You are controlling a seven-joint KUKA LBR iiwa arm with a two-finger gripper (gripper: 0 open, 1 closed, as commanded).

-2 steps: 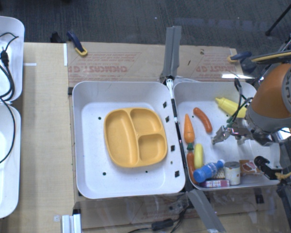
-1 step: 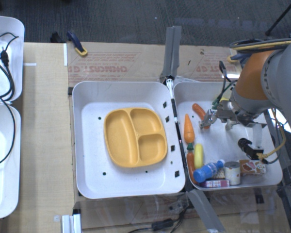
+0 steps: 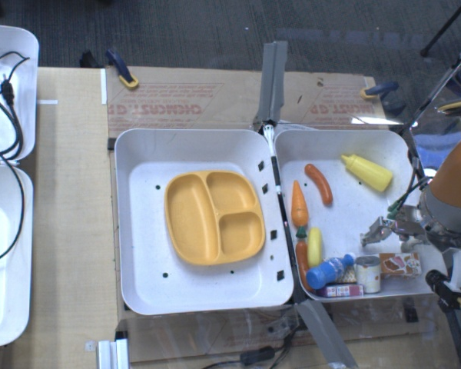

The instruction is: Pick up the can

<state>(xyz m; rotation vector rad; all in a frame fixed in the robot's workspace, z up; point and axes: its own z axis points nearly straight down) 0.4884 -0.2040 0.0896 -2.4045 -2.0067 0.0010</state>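
Cardboard-topped bench (image 3: 184, 102) on dark grey carpet, blue clamps at the back edge, cables trailing over white trays on the far left. Two shallow white plastic bins sit side by side. Left bin (image 3: 138, 206) carries only a yellow three-compartment plastic plate (image 3: 213, 216), likely the drop target.

Right bin (image 3: 346, 148) holds the clutter: yellow squeeze bottle (image 3: 366, 171), red sausage (image 3: 319, 184), orange carrot (image 3: 299, 203), yellow corn-like piece (image 3: 314, 247), blue plastic bottle (image 3: 326, 272) lying down.

Small white-sided can (image 3: 368, 273) stands upright near the front wall, wedged between the blue bottle and a red-and-white carton (image 3: 400, 265), with a flat pink-labelled box (image 3: 341, 290) against its base. Tight neighbours, so a top-down grasp looks safest.

Two-finger metal gripper (image 3: 384, 231) hovers just behind the can, above it in the frame, nothing between the fingers. Too blurred to judge jaw width. Judgement: approach phase, pick not yet made.
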